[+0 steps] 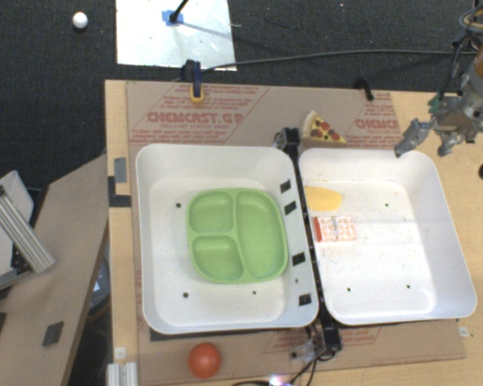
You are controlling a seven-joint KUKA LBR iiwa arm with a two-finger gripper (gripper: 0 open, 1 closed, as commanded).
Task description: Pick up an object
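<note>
My gripper (429, 137) hangs at the far right, above the back right corner of the right bin (443, 207). Its two fingers are spread apart with nothing between them. In that bin's left part lie a yellow wedge-shaped object (324, 198) and, just in front of it, a small red-and-white packet (336, 229). A green divided plate (236, 235) rests in the middle of the left bin (157, 215). A toy pizza slice (321, 129) lies on the bench behind the bins, near where they meet.
An orange ball (204, 359) sits on the bench in front of the left bin. A blue-and-yellow clamp (194, 83) grips the bench's back edge. A white sheet (174, 22) and a small white ball (80, 20) lie on the dark floor beyond.
</note>
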